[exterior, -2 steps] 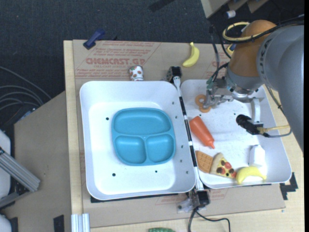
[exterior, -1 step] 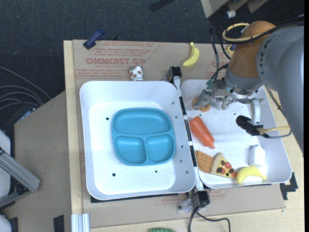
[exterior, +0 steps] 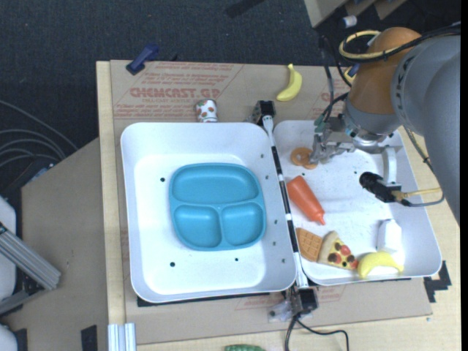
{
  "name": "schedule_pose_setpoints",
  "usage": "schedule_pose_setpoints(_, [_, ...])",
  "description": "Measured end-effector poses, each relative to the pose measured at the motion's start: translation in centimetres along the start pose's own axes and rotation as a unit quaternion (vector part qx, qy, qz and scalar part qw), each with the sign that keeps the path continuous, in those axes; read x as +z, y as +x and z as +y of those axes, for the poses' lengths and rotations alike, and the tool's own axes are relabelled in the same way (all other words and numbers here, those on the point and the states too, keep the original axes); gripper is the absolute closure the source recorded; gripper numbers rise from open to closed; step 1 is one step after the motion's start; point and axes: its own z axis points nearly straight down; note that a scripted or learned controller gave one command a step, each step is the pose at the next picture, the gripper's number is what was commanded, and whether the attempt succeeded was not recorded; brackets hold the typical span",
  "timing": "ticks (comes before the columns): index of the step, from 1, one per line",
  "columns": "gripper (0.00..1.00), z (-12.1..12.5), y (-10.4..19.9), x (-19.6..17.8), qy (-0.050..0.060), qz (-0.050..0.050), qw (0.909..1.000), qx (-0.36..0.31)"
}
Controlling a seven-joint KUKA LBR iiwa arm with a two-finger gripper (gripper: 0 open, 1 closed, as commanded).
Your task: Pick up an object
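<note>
My hand [exterior: 319, 154] hovered over a small brown pretzel toy [exterior: 301, 157], upper right; grip state unclear. It looked light, rigid.

We see bright, even light from above. The white bins [exterior: 197, 141] shine but do not glare. Shadows are soft and small. The arm [exterior: 431, 79] looks a bit blurry up close. The dark floor [exterior: 66, 20] stays dim.
</note>
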Motion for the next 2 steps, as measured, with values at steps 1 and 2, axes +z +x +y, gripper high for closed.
schedule_pose_setpoints(1, [0.0, 0.0, 0.0, 0.0, 0.0, 0.0, 1.0, 0.0])
schedule_pose_setpoints(2, [1.0, 0.0, 0.0, -1.0, -0.001, 0.0, 1.0, 0.0])
